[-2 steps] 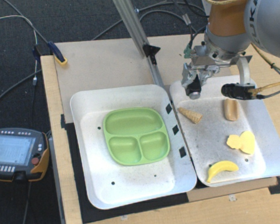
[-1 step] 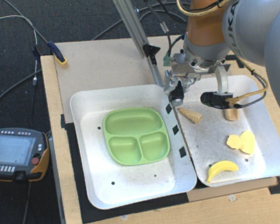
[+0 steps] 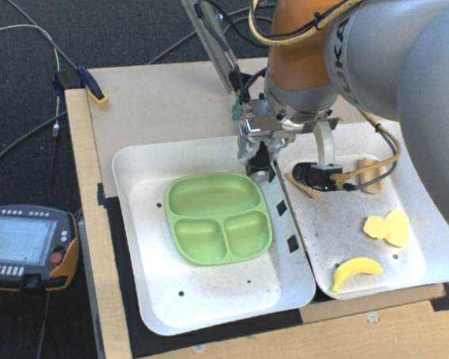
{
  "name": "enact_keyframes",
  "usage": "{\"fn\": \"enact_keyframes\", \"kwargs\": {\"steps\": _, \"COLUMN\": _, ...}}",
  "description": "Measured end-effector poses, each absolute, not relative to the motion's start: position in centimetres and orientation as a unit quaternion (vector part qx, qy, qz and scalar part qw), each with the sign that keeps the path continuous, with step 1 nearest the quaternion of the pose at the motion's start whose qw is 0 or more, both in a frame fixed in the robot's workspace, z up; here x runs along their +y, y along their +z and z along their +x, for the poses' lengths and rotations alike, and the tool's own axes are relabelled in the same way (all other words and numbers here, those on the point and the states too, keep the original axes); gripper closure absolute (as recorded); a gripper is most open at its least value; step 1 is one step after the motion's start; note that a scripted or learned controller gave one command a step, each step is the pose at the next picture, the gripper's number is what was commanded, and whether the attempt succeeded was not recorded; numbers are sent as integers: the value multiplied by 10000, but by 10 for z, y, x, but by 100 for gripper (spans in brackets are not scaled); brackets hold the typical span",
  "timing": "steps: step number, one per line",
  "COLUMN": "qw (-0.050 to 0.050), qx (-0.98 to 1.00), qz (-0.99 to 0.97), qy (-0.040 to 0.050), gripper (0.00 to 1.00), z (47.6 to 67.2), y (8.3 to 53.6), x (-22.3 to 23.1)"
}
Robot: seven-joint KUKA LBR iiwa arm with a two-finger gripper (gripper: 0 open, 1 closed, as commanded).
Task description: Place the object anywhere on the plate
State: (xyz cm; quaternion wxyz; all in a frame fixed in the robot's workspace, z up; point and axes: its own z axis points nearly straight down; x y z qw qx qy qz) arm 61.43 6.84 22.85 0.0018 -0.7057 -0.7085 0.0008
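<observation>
Object: which piece is meant I cannot say from here. Every loose piece I can make out lies in the right-hand bin, none on the plate.
Pincer [image 3: 256, 162]: hangs low over the seam between the two bins, just off the plate's 1 o'clock corner. Whether it is open, closed or carrying anything, I cannot tell, as its tip is dark against shadow.
Plate: a green, three-compartment plastic plate [image 3: 216, 215], lying flat in the left shallow white bin [image 3: 148, 246].
Right shallow white bin [image 3: 333, 227]: taking bearings from the pincer, a tan curved piece [image 3: 372, 175] sits at 3 o'clock, partly hidden behind the arm's gear. A yellow lumpy piece [image 3: 388, 229] is at 4 o'clock, and a yellow plastic banana [image 3: 356, 271] is at 5 o'clock, near the front rim. All three are well apart from the plate.
Risk, drop point: the pincer is over the plate's edge rather than a well. I would expect anything let go here to catch the raised rim and tip into the bin or the seam.
Risk, empty hand: if nothing is carried, a release here achieves nothing.
Risk, contact: this low and this close, a sideways move could nudge the light plate across the bin floor.
Risk, shape: the curved banana could roll or twist out of a narrow pinch.
</observation>
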Motion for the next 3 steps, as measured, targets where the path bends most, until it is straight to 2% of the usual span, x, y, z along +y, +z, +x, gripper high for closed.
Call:
{"fn": "enact_keyframes", "kwargs": {"steps": 1, "qw": 21, "qx": -7087, "qz": -7055, "qy": 11, "gripper": 100, "z": 594, "y": 223, "x": 105}}
{"fn": "enact_keyframes", "kwargs": {"steps": 2, "qw": 12, "qx": -7070, "qz": -7072, "qy": 11, "gripper": 100, "z": 590, "y": 218, "x": 97}}
{"fn": "enact_keyframes", "kwargs": {"steps": 3, "qw": 12, "qx": -7072, "qz": -7071, "qy": 7, "gripper": 0, "z": 591, "y": 218, "x": 98}}
